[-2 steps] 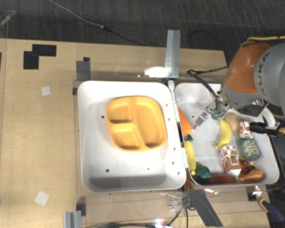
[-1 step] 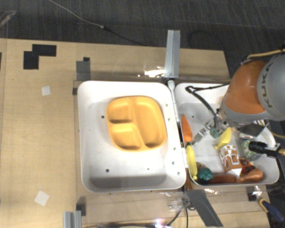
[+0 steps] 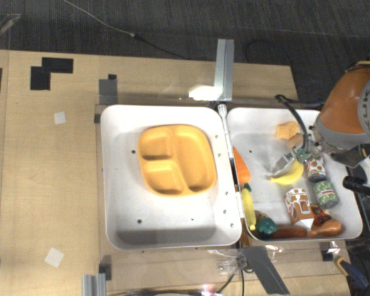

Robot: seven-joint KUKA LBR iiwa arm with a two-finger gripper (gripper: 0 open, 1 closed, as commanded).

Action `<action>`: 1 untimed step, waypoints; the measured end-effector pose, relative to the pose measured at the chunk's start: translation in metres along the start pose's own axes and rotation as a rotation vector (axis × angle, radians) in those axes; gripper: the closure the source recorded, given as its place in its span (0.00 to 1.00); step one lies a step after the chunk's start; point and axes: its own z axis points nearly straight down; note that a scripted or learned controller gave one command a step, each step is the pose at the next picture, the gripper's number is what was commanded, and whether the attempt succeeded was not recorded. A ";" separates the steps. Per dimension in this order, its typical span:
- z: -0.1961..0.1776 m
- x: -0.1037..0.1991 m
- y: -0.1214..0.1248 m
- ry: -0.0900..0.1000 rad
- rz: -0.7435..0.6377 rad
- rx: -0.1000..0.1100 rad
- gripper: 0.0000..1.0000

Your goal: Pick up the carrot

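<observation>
So the jaws (image 3: 288,162) look spread apart with nothing pinched in them, hanging right above the banana (image 3: 287,175) in the right bin (image 3: 259,123). The carrot (image 3: 240,167) we're after lies at about nine o'clock from there, tucked against that bin's left wall, pointing roughly twelve to six with its green end lower. Just below it at six o'clock sits a corn cob (image 3: 248,206). At four o'clock from the jaws are a little can (image 3: 325,193) and a carton (image 3: 298,203). The yellow tray (image 3: 174,159) fills the left bin (image 3: 120,165). We'd slide left, turn the jaws across the carrot and come down mid-body, staying off the wall.
</observation>
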 end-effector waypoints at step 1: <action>0.000 -0.042 0.065 0.015 -0.196 0.018 0.00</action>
